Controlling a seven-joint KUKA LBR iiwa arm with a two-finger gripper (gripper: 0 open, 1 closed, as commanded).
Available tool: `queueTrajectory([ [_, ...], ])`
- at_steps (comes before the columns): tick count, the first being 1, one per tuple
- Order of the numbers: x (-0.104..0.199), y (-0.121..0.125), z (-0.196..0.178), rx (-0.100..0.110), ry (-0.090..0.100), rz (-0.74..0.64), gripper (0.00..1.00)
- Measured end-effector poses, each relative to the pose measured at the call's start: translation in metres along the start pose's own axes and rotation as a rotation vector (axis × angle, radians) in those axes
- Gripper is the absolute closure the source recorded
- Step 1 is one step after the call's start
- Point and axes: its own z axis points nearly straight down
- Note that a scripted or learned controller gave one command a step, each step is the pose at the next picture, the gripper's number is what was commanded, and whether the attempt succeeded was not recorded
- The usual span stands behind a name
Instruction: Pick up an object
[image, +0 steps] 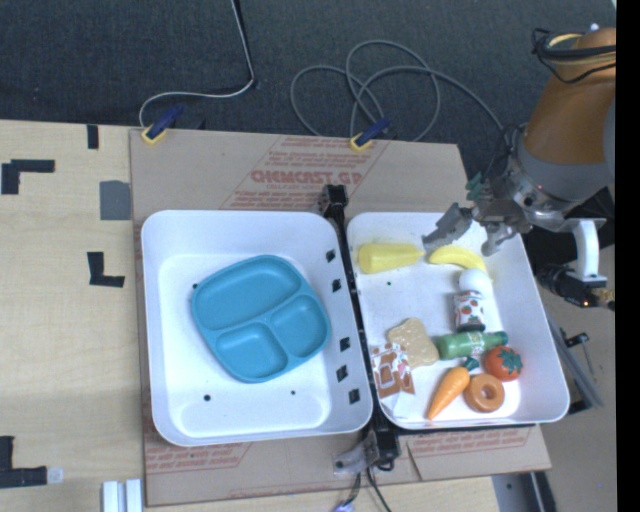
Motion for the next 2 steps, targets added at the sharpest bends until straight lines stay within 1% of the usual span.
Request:
queueTrajectory([
  [1, -0.077, -0.017, 0.121, 0.004, 0.001, 0.003, 0.0],
  [2, -0.077, -0.031, 0.195, -0.004, 0.0, 0.0, 0.0],
])
